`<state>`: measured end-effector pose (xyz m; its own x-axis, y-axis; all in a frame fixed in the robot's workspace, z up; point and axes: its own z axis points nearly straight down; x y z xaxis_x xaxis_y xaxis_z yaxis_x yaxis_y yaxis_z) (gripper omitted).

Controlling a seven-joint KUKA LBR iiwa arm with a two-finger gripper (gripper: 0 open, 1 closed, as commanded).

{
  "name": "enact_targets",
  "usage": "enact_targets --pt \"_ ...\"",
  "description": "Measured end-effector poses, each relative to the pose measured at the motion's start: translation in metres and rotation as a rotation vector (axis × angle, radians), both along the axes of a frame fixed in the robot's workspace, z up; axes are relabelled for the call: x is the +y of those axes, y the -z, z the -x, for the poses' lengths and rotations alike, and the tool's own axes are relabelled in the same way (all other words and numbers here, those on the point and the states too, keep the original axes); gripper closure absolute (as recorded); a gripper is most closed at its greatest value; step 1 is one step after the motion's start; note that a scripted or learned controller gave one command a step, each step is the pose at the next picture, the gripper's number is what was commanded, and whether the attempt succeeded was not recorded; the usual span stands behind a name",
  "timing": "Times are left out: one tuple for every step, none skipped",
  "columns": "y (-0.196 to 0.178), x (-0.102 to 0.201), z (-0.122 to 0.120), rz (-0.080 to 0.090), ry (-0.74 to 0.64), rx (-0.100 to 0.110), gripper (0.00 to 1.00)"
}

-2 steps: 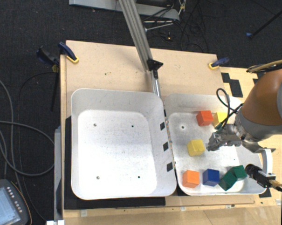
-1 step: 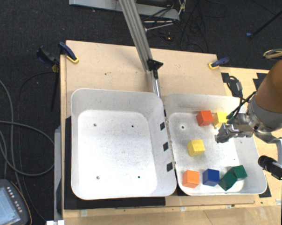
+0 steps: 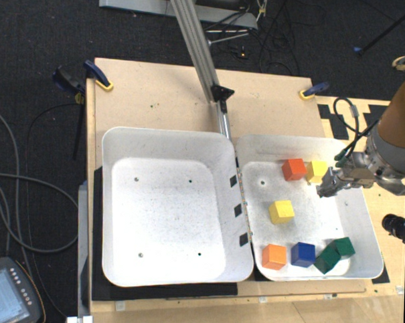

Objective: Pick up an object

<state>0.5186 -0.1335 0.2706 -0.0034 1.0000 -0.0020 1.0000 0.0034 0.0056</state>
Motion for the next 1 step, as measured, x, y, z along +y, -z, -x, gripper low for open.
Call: enact_targets --pt "0.0048 0.0428 0.0013 -0.003 -0.004 0.006 1.0"
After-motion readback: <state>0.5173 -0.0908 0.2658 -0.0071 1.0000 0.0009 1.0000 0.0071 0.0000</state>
